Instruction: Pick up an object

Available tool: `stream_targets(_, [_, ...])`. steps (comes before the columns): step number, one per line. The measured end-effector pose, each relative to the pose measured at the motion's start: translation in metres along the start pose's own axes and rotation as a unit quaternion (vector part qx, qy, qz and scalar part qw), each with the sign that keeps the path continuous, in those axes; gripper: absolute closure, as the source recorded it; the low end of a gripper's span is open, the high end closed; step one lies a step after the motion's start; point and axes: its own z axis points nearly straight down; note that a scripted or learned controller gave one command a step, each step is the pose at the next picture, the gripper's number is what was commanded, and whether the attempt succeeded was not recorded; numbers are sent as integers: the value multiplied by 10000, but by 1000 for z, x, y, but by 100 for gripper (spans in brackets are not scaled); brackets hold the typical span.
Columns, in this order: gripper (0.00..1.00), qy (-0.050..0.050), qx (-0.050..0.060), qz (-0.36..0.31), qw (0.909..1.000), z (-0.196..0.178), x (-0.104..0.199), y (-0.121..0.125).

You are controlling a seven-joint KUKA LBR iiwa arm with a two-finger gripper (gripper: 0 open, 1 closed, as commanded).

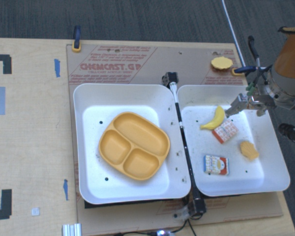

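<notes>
Nothing's picked yet: your gripper [234,108] hangs over the right bin [278,173] just beside the banana [214,119], finger state I can't tell, nothing visibly between them, so closing and lifting are all left to do.

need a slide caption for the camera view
Gripper poised beside banana in right bin; yellow divided plate sits in left bin.

Glossy white plastic bins [88,112], a smooth matt yellow plastic tray [133,145], on pale wood-grain bench [29,146].
</notes>
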Motion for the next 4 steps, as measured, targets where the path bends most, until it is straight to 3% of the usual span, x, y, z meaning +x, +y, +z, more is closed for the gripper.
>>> stream_targets(1, [0, -6, -16, 2, 10000, 117, -4, -16])
stream_targets(2, [100, -9, -31, 3, 10000, 107, -4, -15])
stream_targets(3, [100, -2, -12, -6, 10000, 44, 58, 14])
stream_targets(4, [100, 7, 8, -6, 10000, 18, 150, -23])
